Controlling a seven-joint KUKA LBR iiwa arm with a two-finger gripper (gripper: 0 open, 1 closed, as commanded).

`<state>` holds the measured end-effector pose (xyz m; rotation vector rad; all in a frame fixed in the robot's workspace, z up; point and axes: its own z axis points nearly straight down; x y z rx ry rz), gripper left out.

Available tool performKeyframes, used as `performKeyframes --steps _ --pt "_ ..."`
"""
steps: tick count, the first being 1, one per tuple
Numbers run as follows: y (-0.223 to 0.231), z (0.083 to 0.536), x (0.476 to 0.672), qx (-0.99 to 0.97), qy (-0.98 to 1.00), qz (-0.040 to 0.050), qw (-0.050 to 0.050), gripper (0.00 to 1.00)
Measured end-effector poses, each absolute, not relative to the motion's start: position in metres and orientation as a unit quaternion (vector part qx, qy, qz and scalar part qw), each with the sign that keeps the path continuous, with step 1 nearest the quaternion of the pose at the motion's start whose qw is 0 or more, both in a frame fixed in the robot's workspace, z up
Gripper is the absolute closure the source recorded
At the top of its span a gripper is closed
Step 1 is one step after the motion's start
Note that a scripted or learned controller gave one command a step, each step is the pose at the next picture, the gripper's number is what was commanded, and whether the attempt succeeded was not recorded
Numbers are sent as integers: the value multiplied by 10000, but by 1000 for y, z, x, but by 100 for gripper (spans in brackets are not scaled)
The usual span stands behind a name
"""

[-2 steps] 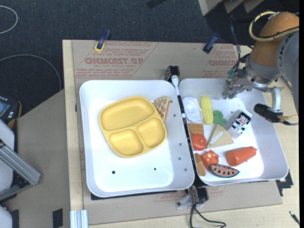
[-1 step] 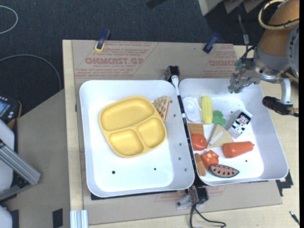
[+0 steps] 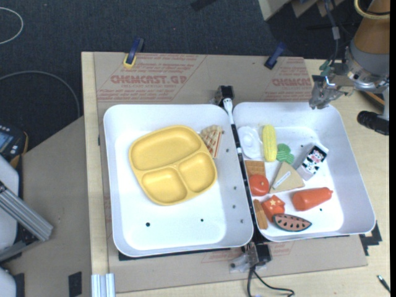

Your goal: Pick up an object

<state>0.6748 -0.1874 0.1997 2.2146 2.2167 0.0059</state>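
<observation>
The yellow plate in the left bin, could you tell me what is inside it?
The yellow plate shows three bare compartments. A waffle piece leans at its right rim. Whatever lies beneath it is covered.

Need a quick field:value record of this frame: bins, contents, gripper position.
left bin: yellow divided plate; waffle-like toy piece at the plate's upper right edge
right bin: toy food, including corn cob, tomato, orange-red carrot-like piece, watermelon slice, green piece, small black-and-white box
gripper: over the right bin's upper right rim, nothing visible between its fingers
finger state: cannot tell
task status: no object picked up yet
</observation>
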Motion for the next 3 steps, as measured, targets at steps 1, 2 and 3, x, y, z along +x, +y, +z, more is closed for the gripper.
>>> performKeyframes --steps 1,2,3 --pt "-187 227 676 7067 7075 14 28 100" --pt "-152 219 638 7066 7076 -11 -20 100" --pt "-119 226 605 7062 7080 -5 -19 100"
